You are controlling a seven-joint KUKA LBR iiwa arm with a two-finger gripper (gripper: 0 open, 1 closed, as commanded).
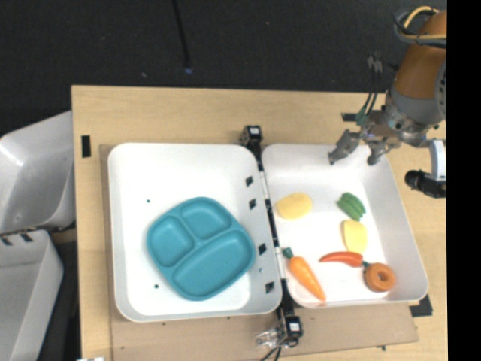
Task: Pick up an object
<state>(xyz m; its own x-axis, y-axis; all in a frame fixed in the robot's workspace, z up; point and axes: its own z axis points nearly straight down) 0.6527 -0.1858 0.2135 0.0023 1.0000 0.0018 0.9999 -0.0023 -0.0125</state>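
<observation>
While the two-finger hand (357,151) hangs spread wide, holding nothing, over the right white bin (402,224), a glossy orange plastic carrot (307,277) lies below.

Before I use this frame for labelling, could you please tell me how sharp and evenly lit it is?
Camera view: lighting even, shadows faint; white bins bright yet not glaring; blue tray and carrot sharp enough; the hand looks slightly soft; the background is dark.

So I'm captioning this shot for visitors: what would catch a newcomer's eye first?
Probably the blue divided plate lying alone in the left bin. Next, the bright toy foods in the right bin, notably the carrot by its near edge. The tool hangs open above that bin's far edge.
</observation>
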